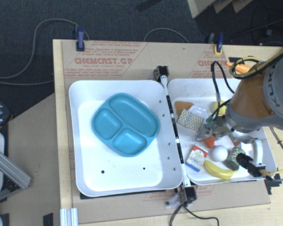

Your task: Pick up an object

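Dark carpet w/ cables round a plywood bench point(108, 60); two shallow white bins sit on it side by side. Landmark: the divider rail point(172, 126) between them. Left of the rail, the left bin point(85, 173) carries a blue sectioned tray point(126, 124), nothing else of note. Right of the rail, the right bin point(188, 86) holds the clutter: a patterned packet point(190, 119) just beside the rail, an orange-brown piece point(182, 106) above it, a small red-and-white carton point(196, 157) lower down near the rail, a white ball point(220, 153) and a banana point(218, 169) further right, touching or nearly so.

The gripper point(212, 132) is down among these, right of the packet, above the ball. Can't tell how the jaws stand; wrist hides them.

Judgement: step in hand = closing on one item. No clear target; something reddish by the gripper, too hidden to name. To do it well: come straight down, centre on one piece, avoid wedging against neighbours. Ball will likely roll; the packet or carton prob. gives flatter grip faces. Lift slowly and check it's really caught.
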Available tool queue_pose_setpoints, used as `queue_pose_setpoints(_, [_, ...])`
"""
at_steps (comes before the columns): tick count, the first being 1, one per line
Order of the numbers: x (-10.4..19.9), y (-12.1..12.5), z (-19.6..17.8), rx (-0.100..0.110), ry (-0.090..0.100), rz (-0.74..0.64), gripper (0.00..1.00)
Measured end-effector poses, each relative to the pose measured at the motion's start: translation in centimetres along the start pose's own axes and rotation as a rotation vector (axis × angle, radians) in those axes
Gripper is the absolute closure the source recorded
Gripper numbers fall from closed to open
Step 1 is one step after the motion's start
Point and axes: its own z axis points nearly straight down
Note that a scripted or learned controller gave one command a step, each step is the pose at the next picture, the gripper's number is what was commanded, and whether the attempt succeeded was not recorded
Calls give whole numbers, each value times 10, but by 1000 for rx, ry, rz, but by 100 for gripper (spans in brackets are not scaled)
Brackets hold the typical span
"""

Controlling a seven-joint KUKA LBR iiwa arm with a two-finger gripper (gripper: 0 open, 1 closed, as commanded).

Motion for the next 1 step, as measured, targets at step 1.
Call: queue_pose_setpoints(1, [83, 38, -96, -11, 4, -11, 100])
